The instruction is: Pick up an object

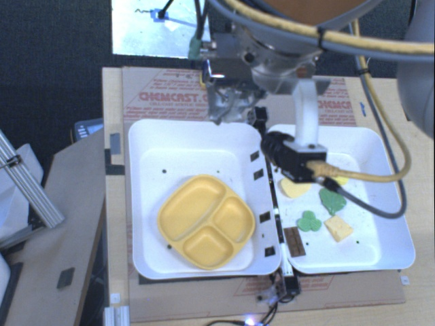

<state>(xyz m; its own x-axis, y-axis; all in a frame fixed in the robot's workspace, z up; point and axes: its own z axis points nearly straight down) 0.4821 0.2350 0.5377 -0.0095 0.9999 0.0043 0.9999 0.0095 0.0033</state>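
"Judging from where the jaws hang, which thing would you send them to?"

"They hang over the far rim of the left bin (177, 148), close to the divider between the two bins. Whether they are released or clenched I cannot tell. The yellow divided plate (206, 221) lies in that same bin, toward its near side, so from the jaws it lies nearer the camera and slightly left."

"How does it lie?"

"Flat, hollows up, turned cornerwise to the bin walls. It looks nearly square, so I see no clear long axis. My guess is a raised rim is the only hold."

"And the small things?"

"All in the right bin (370, 250), across the divider: a pale yellow disc (294, 189), a green clover piece (310, 221), a yellow block (338, 228) and a brown bar (293, 241) beside the divider. Each means a sideways shift as well as a descent."
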